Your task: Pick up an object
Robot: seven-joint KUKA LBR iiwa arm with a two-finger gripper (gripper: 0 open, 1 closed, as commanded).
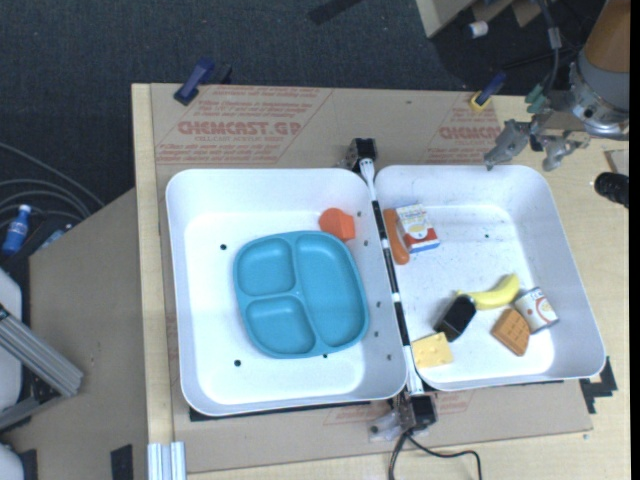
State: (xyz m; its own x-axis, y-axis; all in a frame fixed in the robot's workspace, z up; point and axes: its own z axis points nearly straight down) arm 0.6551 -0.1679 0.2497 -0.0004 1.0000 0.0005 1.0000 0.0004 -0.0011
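The right bin holds several small items: a white and orange carton, an orange stick-shaped piece, a yellow banana, a black block, a yellow cheese wedge, a brown waffle-like piece and a small can. My gripper hangs over the back rim of the right bin, well behind these items. It is open, its two fingers spread apart with nothing between them.
The left bin holds a blue divided plate and an orange lump near the divider between the bins. Blue clamps sit at the board's back edge. Cables lie off the bench on the left.
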